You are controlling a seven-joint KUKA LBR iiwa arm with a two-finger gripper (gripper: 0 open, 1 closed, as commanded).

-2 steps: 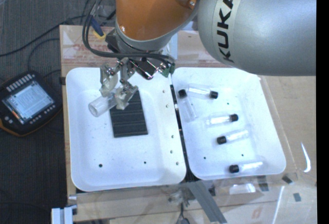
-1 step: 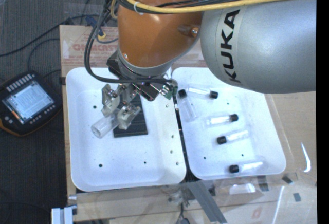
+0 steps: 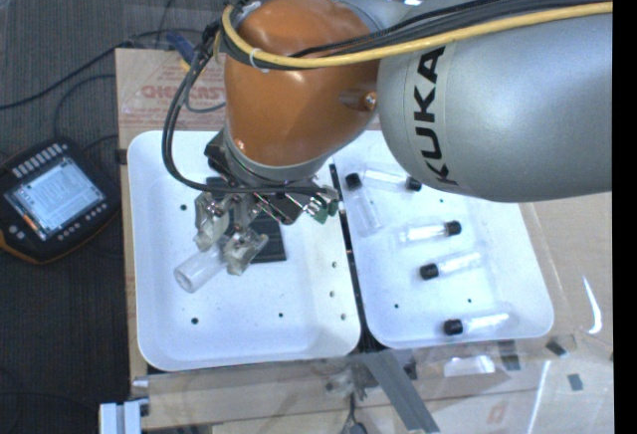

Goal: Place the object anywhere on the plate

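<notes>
My gripper [image 3: 227, 243] hangs over the middle of the left bin [image 3: 159, 332], beneath the orange wrist band. Its two pale fingers [image 3: 209, 223] are closed around a clear tube [image 3: 194, 272]. The tube's open end sticks out toward the lower left, just above the bin floor. A small black plate [image 3: 269, 245] lies flat in the same bin, right beside the gripper and partly hidden under it. The tube is to the left of the plate's visible part.
The right bin [image 3: 532, 308] holds several clear tubes with black caps, such as one [image 3: 430, 231] near its middle and one [image 3: 478, 324] at its front. A teach pendant [image 3: 50, 195] lies off the bench to the left. Cardboard [image 3: 149, 94] lies behind the left bin.
</notes>
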